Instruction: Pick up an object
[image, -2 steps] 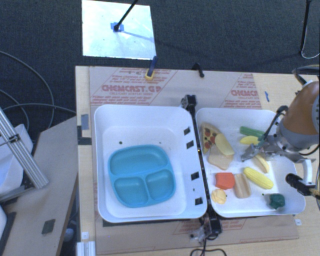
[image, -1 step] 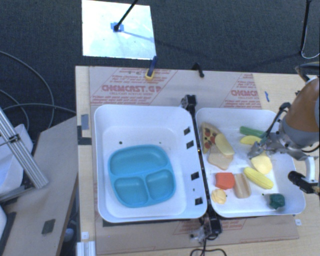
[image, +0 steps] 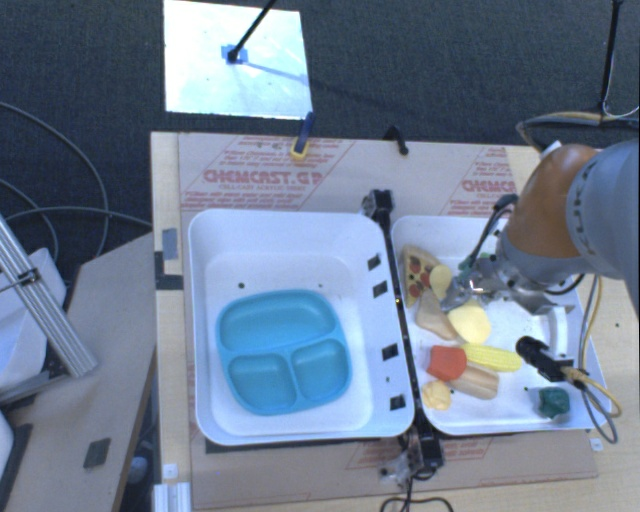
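Camera view: gripper low in right bin, finger state cannot tell. Lemon lies just at 6 o'clock of it, pizza slice at 9 o'clock. Lemon nearest pick, roundish, no clear long axis.

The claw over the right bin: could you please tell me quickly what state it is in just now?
Claw: cannot be told from this view; it hangs over the toy food.

Dark carpet surrounds the wooden bench.
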